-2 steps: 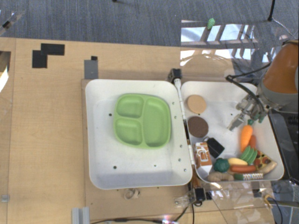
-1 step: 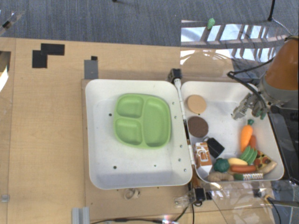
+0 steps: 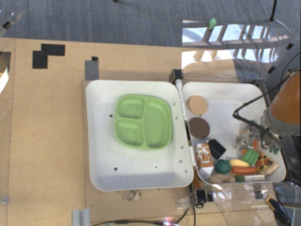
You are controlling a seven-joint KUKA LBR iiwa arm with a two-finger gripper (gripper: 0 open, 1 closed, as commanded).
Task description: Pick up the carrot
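The carrot (image 3: 245, 170), a long orange-red piece, lies flat and almost horizontal in the lower right of the frame, among other small items.

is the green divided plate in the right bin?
No, the green divided plate sits in the left bin; the right bin holds the toy food pile.

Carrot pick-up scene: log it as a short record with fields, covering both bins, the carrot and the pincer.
left bin: holds a green divided plate
right bin: holds two brown discs, a small box, a black block and a pile of toy food at its near right corner
carrot: orange, lying flat in the pile, below a yellow piece
pincer: over the right bin, just above the pile
fingers: too cluttered to judge
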